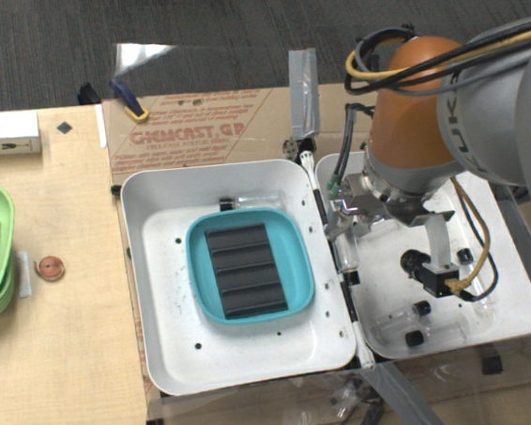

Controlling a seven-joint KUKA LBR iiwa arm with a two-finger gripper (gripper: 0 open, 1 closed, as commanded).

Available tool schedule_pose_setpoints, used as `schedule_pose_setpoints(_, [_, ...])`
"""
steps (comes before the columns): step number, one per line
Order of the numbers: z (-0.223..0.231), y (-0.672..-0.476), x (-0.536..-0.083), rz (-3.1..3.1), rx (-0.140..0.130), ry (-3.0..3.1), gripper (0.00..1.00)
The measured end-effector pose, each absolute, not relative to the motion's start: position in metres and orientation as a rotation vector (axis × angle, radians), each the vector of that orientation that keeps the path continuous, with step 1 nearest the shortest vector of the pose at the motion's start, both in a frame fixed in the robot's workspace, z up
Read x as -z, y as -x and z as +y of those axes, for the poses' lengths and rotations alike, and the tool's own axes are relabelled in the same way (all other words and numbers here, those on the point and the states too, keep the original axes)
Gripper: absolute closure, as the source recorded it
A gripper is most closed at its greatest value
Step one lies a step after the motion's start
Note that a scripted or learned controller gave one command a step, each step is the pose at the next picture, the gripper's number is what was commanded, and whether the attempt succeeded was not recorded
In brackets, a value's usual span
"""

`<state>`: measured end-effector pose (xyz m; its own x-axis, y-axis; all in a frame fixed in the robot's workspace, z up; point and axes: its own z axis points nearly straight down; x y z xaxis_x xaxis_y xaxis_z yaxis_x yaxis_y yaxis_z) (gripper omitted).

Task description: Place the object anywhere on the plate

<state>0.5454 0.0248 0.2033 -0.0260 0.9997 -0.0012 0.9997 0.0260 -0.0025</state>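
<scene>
Camera view first: how much room is there around the gripper (344, 227)?
— It sits over the raised rims where the two white bins meet. The right bin (503, 314), under the arm, has a mostly bare floor, with two small black bits (414, 337) below the gripper.
Open or closed?
— Cannot tell. The grey-and-orange wrist covers it from above.
And the object?
— It's left of the gripper, across the rims: a black ribbed slab (245, 271) lying flat on the glossy teal plate (204, 289). The plate is a rounded square, in the middle of the left bin (167, 349).
</scene>
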Motion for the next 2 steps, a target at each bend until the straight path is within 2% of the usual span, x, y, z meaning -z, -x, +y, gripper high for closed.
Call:
schedule_pose_setpoints(1, [0.024, -0.545, -0.203, -2.248, -0.004, 2.193, 0.00])
schedule_pose_setpoints(2, [-0.024, -0.580, -0.190, -2.229, -0.005, 2.213, 0.00])
